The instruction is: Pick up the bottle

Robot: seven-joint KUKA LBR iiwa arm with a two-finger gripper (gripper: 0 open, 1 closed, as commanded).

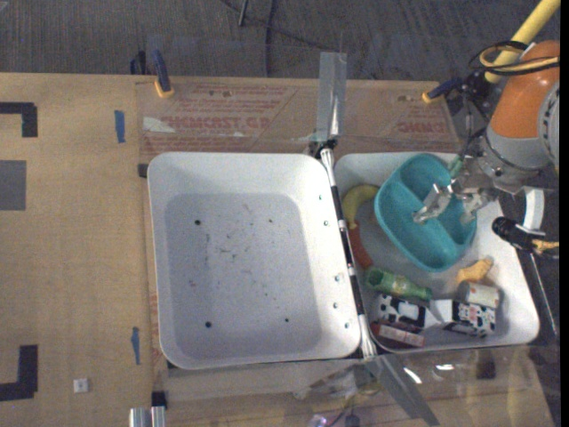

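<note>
The bottle (397, 284) is small and green and lies on its side in the right bin (524, 323), just below the teal bowl. My gripper (444, 205) hangs above the teal divided bowl (425, 210), up and to the right of the bottle and well apart from it. Its metal fingers (430, 210) stand open with nothing between them.
The right bin also holds a yellow piece (357, 199) and a red piece (359, 249) at its left wall, an orange piece (475, 269), and two black-and-white boxes (398, 310) (475, 313) along the front. The left bin (160, 238) adjoins it.
</note>
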